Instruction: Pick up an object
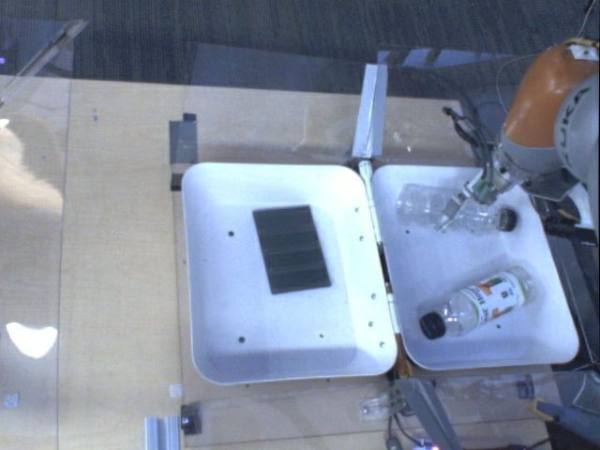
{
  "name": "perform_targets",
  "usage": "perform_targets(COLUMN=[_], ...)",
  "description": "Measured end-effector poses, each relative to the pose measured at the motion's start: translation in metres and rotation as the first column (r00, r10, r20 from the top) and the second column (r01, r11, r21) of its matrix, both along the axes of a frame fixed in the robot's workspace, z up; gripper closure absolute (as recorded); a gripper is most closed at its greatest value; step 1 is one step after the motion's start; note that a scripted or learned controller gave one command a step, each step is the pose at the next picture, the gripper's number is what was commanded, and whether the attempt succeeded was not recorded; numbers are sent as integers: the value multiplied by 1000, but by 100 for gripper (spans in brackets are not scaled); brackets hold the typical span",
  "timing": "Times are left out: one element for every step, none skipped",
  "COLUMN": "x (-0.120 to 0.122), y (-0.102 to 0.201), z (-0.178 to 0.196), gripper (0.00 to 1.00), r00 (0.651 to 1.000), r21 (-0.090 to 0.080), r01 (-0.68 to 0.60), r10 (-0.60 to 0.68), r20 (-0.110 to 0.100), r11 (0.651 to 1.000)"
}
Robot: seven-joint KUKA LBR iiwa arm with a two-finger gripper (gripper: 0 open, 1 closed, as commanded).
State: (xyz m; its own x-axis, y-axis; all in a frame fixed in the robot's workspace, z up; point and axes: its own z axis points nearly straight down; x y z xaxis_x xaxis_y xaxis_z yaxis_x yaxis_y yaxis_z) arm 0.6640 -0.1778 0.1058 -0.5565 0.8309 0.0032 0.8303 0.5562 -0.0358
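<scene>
The gripper sits low over the clear empty bottle at the back of the right bin; its opening cannot be told. A centred, squared grasp would likely stop the slick bottle rolling toward the labelled bottle.

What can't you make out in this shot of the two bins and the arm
- Gripper: in the camera view its fingers are small and blurred against the clear bottle, so grasp or mere touch cannot be told.
- Clear bottle: transparent on the white right bin, outline faint; whether it has a cap is unclear.
- Labelled bottle: label print too small to read.
- Dark ribbed pad in the left bin: material unclear.
- Arm: cut off by the right edge.
</scene>
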Motion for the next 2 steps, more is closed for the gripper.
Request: perform_targets(x=[-57,-4], y=[-28,-29], z=[18,-5], gripper=[0,0], r00=[999,974], r21=[15,18], r01=[-13,-225], r10=[13,224], r20=[40,18], r11=[1000,974])
